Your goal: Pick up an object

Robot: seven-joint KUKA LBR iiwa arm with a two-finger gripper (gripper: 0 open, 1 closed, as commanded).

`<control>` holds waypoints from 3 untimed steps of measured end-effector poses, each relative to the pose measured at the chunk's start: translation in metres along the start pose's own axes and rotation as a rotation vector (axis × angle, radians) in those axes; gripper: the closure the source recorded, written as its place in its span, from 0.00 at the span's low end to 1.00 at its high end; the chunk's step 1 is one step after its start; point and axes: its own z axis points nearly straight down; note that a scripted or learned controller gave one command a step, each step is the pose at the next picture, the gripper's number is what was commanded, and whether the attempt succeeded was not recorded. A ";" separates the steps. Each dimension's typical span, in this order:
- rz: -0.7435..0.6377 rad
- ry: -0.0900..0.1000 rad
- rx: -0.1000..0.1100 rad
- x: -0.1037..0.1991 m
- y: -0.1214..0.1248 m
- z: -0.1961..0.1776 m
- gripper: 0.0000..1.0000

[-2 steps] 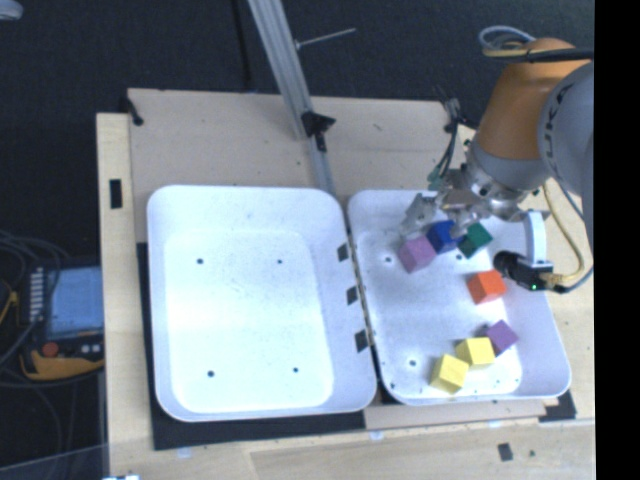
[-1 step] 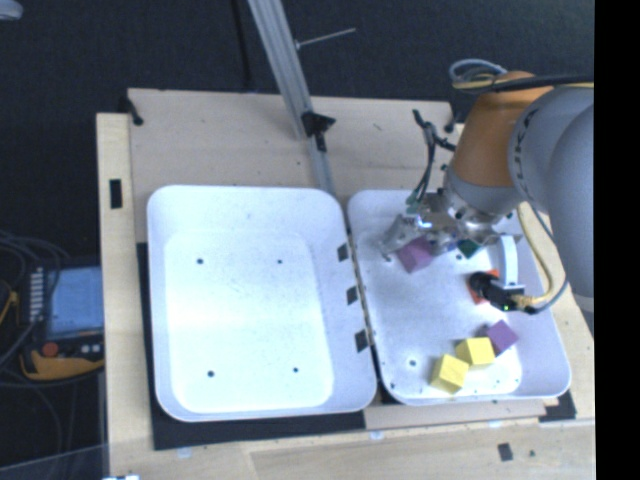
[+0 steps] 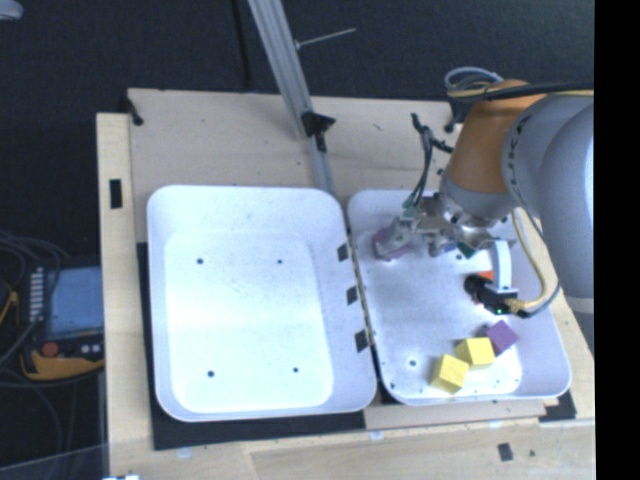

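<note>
My gripper (image 3: 405, 236) hangs low over the far left part of the right bin (image 3: 420, 308), reaching in from the right under the orange-banded wrist. A small mauve object (image 3: 387, 245) shows right at its tip; whether it sits in the gripper is unclear. Two yellow blocks (image 3: 450, 372) (image 3: 478, 351) lie at the bin's near right corner, with a purple block (image 3: 503, 335) beside them. All three are well clear of the gripper.
The left bin (image 3: 245, 303) stands beside the right one, parted by a rim with black clips. A small orange piece (image 3: 484, 274) and a green speck (image 3: 497, 311) lie under the arm. A grey metal post (image 3: 285, 58) slants up behind the bins.
</note>
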 end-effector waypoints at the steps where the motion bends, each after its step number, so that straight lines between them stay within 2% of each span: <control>1: 0.003 0.003 0.006 0.000 -0.001 -0.006 1.00; 2: -0.003 0.003 0.002 0.002 0.001 -0.070 1.00; 3: -0.004 0.003 0.006 0.001 0.002 -0.092 1.00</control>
